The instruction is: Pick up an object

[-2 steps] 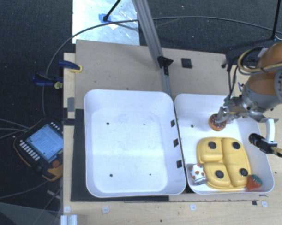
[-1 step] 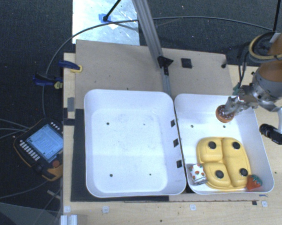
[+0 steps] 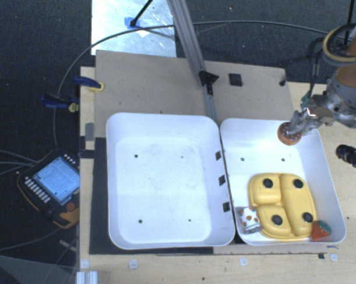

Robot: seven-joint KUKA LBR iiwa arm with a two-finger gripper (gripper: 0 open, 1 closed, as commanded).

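The bench carries two white bins: the left bin beside the right bin, touching along their shared edge. The arm reaches in from the far right. In the right bin's near half sits a big yellow four-lobed toy with dark dots. The hand hangs over the bin's far side, with a small orange-brown round object right at its tip; whether it's gripped, can't tell. A small red-and-white piece lies near-left of the toy, and a red strawberry-like piece near-right.
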